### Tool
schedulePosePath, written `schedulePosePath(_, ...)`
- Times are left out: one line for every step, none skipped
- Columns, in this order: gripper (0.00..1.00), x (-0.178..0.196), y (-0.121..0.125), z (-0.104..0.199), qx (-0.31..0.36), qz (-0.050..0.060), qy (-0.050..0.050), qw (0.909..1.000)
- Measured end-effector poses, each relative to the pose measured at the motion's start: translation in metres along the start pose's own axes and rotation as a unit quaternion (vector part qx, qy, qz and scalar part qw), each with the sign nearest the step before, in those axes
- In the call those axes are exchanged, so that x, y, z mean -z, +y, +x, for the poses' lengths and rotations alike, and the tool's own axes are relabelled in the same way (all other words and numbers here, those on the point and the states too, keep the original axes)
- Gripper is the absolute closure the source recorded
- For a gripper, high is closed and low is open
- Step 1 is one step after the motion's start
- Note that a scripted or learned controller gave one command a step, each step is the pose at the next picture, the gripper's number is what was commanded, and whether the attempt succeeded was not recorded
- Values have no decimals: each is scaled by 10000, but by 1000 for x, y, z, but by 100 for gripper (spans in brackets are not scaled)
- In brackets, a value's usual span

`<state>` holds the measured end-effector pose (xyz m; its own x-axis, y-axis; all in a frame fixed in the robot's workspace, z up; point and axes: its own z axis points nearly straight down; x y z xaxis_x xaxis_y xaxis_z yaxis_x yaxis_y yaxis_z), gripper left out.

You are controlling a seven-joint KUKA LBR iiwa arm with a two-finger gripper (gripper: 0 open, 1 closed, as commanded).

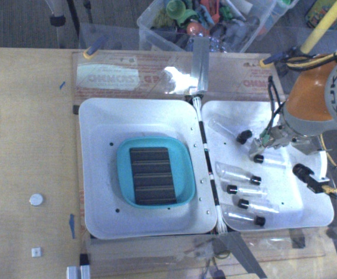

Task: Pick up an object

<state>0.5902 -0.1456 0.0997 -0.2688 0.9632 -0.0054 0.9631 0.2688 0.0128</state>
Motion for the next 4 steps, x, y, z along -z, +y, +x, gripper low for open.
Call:
schedulePosePath(100,117,35,14,-1423,58,7,9898)
schedulePosePath(100,50,24,-52,-1139,70,17,9935)
schedulePosePath(0,50,24,-51,-1135,68,15,9935)
schedulePosePath(0,-13,25,-34,-967,44,6,9953)
